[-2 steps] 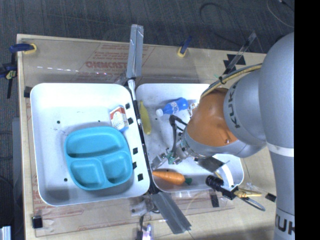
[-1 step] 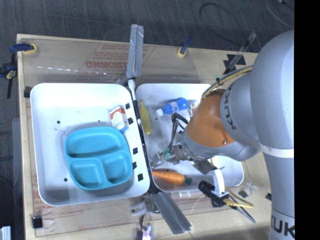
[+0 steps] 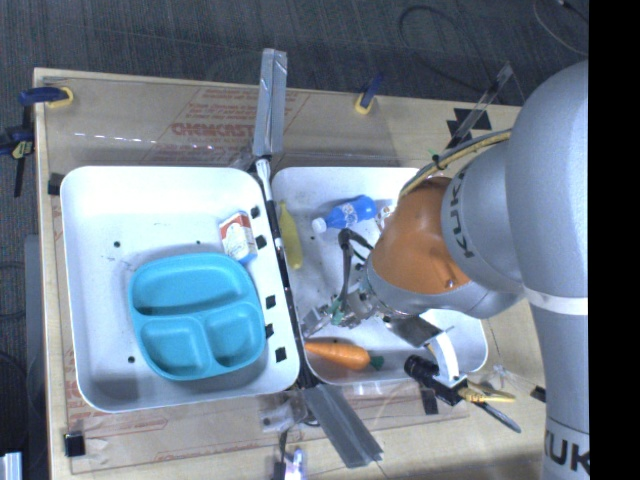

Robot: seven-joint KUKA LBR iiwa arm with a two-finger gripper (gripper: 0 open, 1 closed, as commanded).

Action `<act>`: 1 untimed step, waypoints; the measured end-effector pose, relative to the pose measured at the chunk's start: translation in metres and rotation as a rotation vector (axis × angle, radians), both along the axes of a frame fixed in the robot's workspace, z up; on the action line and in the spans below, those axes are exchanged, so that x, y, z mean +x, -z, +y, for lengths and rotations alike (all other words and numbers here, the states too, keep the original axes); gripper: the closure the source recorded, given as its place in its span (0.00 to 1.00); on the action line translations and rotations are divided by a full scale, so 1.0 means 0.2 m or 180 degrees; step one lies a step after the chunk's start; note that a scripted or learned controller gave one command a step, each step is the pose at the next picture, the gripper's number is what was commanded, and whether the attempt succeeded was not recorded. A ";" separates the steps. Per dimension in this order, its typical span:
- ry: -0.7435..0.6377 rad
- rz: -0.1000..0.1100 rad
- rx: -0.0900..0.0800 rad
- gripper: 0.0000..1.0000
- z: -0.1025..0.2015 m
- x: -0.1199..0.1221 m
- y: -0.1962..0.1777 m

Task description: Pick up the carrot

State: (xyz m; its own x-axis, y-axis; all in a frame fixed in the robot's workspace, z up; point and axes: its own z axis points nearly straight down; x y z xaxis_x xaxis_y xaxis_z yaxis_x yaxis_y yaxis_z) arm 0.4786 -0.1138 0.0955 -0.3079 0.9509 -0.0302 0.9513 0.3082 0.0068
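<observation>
The carrot (image 3: 337,353) is orange with a green stub at its right end. It lies on its side along the front wall of the right bin (image 3: 300,183). My gripper (image 3: 330,315) hangs low in that bin, just behind the carrot and over its left half. The view shows nothing held in it. The orange band and grey wrist of the arm hide the middle and right part of the bin.
A yellow banana-like piece (image 3: 290,236) lies along the right bin's left wall, and a blue bottle (image 3: 352,211) sits at its back. The left bin (image 3: 90,268) holds a blue divided tray (image 3: 197,315) and a small red-and-white carton (image 3: 236,236).
</observation>
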 end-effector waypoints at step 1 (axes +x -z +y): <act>-0.0079 0.0044 0.0067 0.00 -0.03 -0.01 -0.05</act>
